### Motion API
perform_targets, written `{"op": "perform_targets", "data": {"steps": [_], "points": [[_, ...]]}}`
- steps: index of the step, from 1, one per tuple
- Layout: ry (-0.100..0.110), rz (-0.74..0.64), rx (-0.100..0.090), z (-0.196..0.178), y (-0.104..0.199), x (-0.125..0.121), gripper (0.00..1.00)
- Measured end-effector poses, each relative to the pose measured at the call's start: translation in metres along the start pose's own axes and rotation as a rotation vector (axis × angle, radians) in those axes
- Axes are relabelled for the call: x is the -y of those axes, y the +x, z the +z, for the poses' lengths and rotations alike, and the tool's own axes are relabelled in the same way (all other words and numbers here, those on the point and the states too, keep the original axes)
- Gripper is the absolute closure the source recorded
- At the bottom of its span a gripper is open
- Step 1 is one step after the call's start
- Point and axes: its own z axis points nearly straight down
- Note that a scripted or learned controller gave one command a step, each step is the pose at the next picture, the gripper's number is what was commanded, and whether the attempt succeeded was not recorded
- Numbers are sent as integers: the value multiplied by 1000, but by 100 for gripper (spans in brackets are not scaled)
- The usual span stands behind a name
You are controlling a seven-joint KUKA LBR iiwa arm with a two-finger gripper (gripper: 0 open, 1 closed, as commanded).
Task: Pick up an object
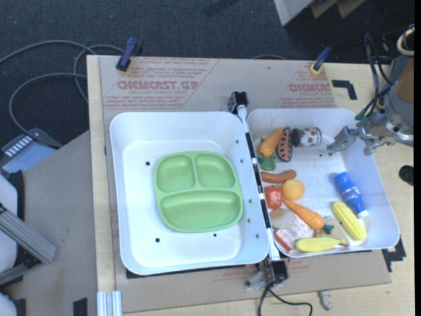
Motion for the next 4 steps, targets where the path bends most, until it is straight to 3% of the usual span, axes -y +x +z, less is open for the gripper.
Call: {"op": "perform_targets", "data": {"steps": [1,2,3,4], "points": [[5,2,-1,45,-11,20,0],[4,2,-2,112,-10,81,0],[1,2,0,102,-10,80,100],[2,0,-1,16,65,57,100]]}}
